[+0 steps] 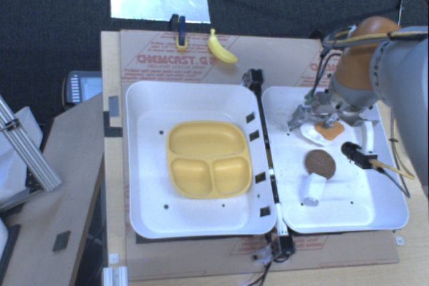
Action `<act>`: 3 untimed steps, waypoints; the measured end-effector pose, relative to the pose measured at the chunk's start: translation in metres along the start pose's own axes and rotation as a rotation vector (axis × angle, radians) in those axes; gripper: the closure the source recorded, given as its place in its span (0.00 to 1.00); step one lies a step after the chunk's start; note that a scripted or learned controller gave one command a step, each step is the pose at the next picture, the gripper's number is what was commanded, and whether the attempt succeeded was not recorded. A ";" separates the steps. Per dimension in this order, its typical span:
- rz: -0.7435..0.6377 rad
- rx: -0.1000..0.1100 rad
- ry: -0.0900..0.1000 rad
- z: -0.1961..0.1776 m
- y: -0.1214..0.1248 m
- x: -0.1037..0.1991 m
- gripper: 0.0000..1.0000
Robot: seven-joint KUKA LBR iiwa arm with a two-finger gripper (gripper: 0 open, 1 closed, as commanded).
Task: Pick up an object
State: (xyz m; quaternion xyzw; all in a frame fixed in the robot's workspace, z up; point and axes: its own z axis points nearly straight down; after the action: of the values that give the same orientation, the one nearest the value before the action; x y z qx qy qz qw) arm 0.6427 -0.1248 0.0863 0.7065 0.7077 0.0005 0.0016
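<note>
Gripper (314,118) low in the right bin (382,211) over a white-and-orange piece (323,132) — can't tell how it's set — brown disc (320,163) and white cylinder (312,188) just below.

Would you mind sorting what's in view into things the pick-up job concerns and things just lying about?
Job:
- two-finger gripper
- flat orange piece
- round brown disc
- small white cylinder
- right white bin

Lying about:
- yellow divided plastic tray
- yellow banana
</note>
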 end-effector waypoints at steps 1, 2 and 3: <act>0.000 -0.007 -0.002 -0.015 0.002 -0.001 1.00; -0.003 -0.006 0.000 -0.079 0.007 0.004 1.00; -0.004 -0.007 0.000 -0.141 0.017 0.005 1.00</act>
State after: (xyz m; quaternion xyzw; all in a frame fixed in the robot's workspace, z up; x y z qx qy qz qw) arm 0.6597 -0.1199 0.2270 0.7051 0.7091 0.0028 0.0040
